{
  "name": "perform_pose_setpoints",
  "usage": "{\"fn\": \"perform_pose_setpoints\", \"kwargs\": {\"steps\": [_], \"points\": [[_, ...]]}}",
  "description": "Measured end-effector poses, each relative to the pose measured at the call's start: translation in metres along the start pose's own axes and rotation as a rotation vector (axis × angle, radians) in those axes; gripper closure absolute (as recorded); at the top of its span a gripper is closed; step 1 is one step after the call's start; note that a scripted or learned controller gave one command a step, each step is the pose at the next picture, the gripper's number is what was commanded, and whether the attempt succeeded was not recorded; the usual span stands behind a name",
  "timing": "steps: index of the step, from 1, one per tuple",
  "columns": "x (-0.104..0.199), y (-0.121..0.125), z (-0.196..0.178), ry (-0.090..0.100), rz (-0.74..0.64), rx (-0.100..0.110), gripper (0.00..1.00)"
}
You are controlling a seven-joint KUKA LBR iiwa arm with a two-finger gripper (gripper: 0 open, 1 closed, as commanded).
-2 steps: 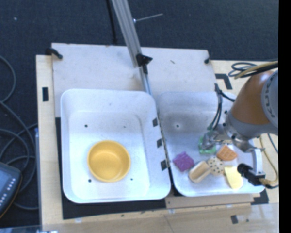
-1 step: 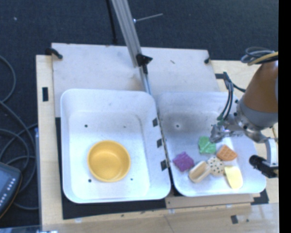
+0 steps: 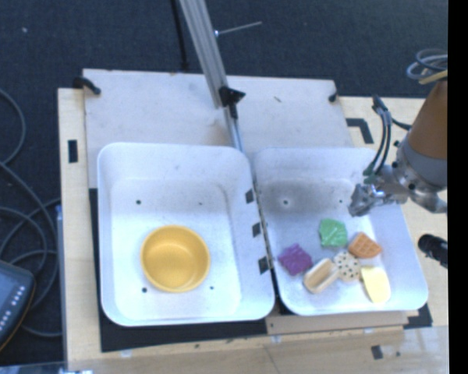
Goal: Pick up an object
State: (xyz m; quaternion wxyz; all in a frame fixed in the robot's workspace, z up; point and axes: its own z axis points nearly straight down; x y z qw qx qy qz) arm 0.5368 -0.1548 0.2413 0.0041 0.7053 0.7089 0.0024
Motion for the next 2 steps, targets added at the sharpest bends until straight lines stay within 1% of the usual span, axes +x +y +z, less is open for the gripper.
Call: {"fn": "perform_pose_setpoints", "kwargs": {"steps": [1, 2], "points": [[-0.001, 0.001, -0.012, 0.002, -0.001, 0.005, 1.00], [0.047, 0.003, -0.017, 0.004, -0.003, 0.007, 1.00]]}}
